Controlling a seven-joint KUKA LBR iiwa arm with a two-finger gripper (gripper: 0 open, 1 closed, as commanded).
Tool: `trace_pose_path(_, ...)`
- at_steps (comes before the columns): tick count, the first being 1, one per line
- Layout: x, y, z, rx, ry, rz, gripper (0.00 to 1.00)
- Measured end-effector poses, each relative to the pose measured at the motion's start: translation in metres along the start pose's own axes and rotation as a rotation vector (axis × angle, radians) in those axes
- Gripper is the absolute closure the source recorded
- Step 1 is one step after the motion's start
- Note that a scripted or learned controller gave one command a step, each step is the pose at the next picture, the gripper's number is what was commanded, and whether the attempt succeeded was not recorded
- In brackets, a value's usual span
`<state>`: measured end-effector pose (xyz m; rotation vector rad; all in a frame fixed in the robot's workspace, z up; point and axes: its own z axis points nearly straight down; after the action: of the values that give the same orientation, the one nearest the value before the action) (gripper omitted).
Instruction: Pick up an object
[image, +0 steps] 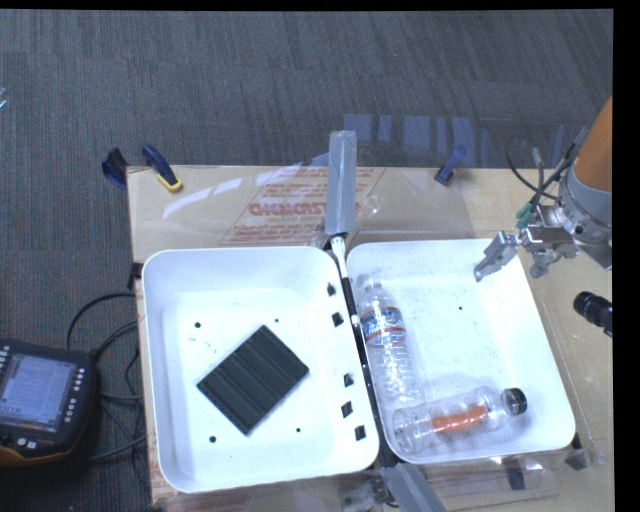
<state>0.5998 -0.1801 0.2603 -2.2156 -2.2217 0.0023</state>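
Observation:
Two clear plastic bottles lie in the right bin (545, 330). One bottle (390, 335), with a blue-and-red label, lies lengthwise along the bin's left wall. The other bottle (455, 415), with a black cap and an orange label, lies across the near side. In the left bin (160, 330), a black ribbed square pad (253, 378) lies flat. My gripper (510, 266) hangs above the right bin's far right corner, well away from both bottles. It is open and its fingers (492, 258) have nothing between them.
A grey divider bar (341, 190) stands at the far end between the bins. Clamps (160, 170) sit at the bench's back left corner. Off the bench at the lower left lies a control pendant (40, 395) with its cables.

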Motion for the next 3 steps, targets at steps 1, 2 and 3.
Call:
trace_pose_path(1, 0.039, -0.018, 0.109, 0.002, 0.001, 0.021, 0.0)
trace_pose_path(2, 0.075, 0.044, 0.168, -0.013, -0.023, -0.031, 0.0)
trace_pose_path(3, 0.066, 0.032, 0.169, -0.01, -0.017, -0.289, 0.0)
